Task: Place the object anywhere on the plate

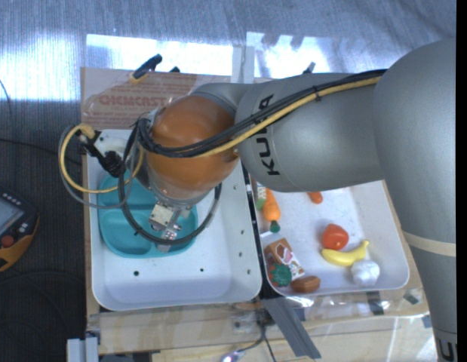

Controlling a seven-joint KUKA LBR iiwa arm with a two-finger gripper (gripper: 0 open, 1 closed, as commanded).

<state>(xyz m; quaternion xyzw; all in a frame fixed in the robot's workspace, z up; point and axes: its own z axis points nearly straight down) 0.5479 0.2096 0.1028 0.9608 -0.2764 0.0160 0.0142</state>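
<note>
The gripper [165,225] hangs over the teal plate [116,236] in the left bin [210,277], near its right rim.

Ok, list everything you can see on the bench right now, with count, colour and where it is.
plate: one, teal, left bin, under the gripper
left bin: one, white
right bin: one, white
banana: one, yellow, right bin
tomato: one, red, above the banana
carrot: one, orange, right bin's left edge
garlic: one, white, beside the banana
packet: one, printed, right bin's lower left
arm: one, grey, orange band
gripper: one, over the plate
</note>
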